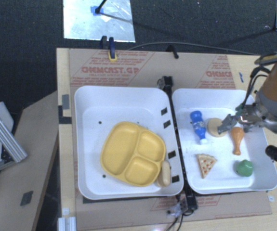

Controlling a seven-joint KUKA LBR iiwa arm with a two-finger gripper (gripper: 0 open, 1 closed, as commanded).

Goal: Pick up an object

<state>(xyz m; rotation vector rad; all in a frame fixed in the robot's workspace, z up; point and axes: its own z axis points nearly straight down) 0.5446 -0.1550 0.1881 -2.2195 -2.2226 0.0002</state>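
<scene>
The right bin [225, 97] holds a blue bottle [197, 125], a round tan piece [216, 127], an orange drumstick [237, 140], a pizza slice [205, 165] and a green lump [244, 168]. My gripper [230, 122] comes in from the right and hangs low over that bin. It sits right beside the tan piece, just above the top of the drumstick. Nothing shows lifted off the bin floor.
The left bin [124, 97] carries a yellow divided plate [132, 153] with a beige bread-like piece [164, 173] at its lower right corner. A black divider strip [173, 138] runs between the bins. The grey arm [275, 93] covers the right bin's far right side.
</scene>
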